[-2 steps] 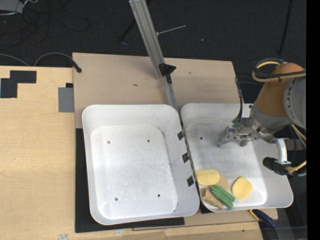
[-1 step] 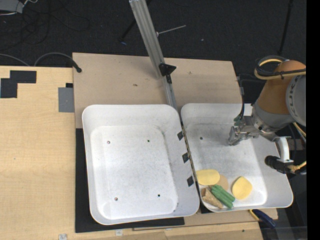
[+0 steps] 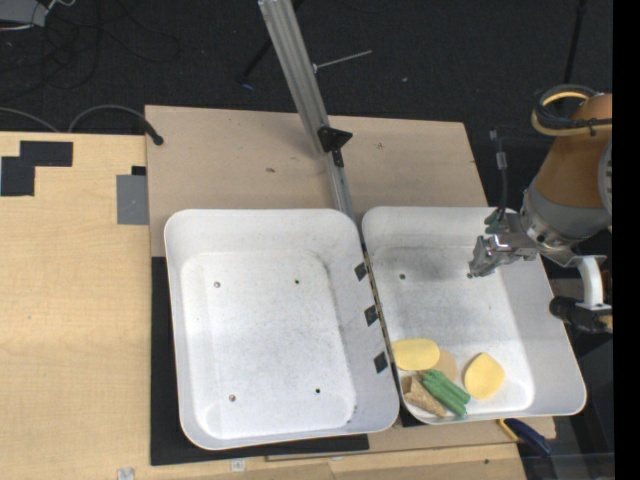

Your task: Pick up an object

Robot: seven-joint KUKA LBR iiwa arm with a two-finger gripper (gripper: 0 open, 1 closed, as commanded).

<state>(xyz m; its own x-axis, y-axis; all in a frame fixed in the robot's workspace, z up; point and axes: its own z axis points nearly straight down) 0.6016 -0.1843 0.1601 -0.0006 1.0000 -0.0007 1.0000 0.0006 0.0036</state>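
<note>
Objs (image 3: 444, 373) in right bin (image 3: 450, 268) corner

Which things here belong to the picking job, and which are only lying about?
Job:
- two-finger metal gripper
- oval yellow piece
- round yellow piece
- long green piece
- right white bin

Lying about:
- left white bin
- slanted aluminium rail

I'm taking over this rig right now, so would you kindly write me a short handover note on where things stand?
Tool: over the upper right of the right bin, holding nothing that I can see; its finger state is unclear from here.
Things: two yellow pieces, a green piece and a tan piece, clustered at the right bin's near edge. Left bin sits beside it.
Done: no pick yet.
Left: bring the tool down to the cluster and grasp one item.
</note>
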